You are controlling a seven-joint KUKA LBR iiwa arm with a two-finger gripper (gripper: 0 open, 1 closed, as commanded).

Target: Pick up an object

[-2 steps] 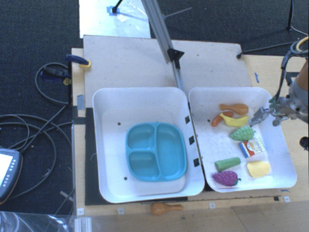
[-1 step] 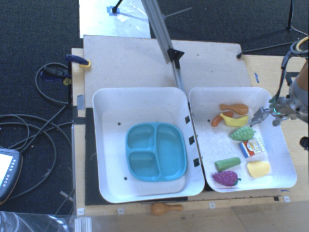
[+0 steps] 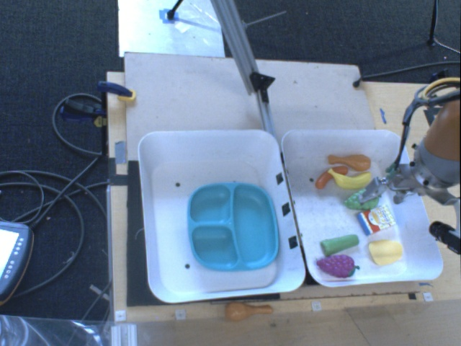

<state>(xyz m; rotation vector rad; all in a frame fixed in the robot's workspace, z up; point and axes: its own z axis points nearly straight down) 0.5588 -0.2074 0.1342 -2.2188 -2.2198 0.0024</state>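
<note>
One gripper [image 3: 374, 190] sits low over the green toy [image 3: 359, 202], just below the banana [image 3: 351, 180]; finger state cannot be told. Approach step; next, close and lift.

Toy foods [image 3: 358, 215] in right bin [image 3: 425, 265]

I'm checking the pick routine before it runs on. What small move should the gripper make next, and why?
Probably a short descent. The gripper sits in the right bin over a green item, just below the banana; nothing shows between its fingers.
</note>
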